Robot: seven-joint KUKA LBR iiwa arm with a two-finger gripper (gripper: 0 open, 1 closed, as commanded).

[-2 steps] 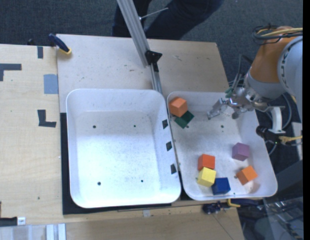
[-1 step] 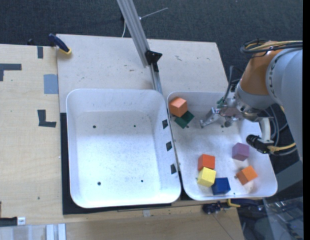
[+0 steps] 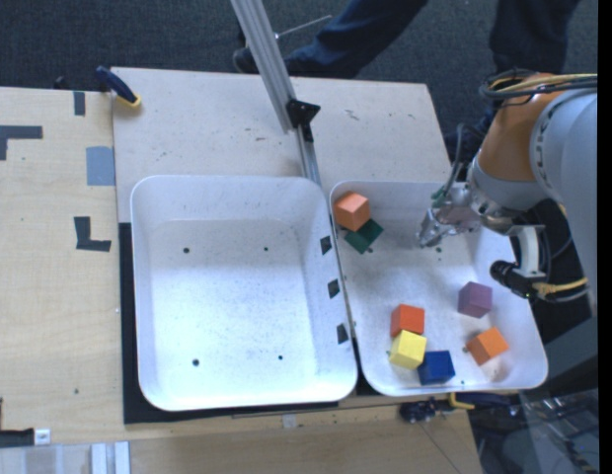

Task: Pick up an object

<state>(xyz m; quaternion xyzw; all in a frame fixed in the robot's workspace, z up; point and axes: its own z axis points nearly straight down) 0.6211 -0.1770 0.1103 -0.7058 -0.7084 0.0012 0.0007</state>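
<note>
Across the middle of the frame sit two white bins on the bench. The left bin (image 3: 158, 215), the larger, shows bare floor; the right bin (image 3: 528, 368) carries every block. From the right edge the arm (image 3: 543, 146) reaches in, orange band above the wrist, and its gripper (image 3: 431, 233) hangs over the upper part of the right bin, over bare floor. Nothing is seen between its tips, and whether it is spread or closed cannot be told at this size.

Candidate objects: an orange block (image 3: 352, 208) resting against a green block (image 3: 365, 235) at the bin's upper left, near the gripper; a purple block (image 3: 474, 298) alone at mid right; a red block (image 3: 408, 318), yellow block (image 3: 409, 349) and blue block (image 3: 436, 365) touching in a cluster at the lower centre; another orange block (image 3: 489, 345) near the lower right wall.

Risks, as judged: a straight descent meets bare floor and yields nothing. A grasp at the orange and green pair may catch both or nudge one aside. The cluster leaves little room for the tips. The lower orange block lies close to the wall, inviting a collision.
</note>
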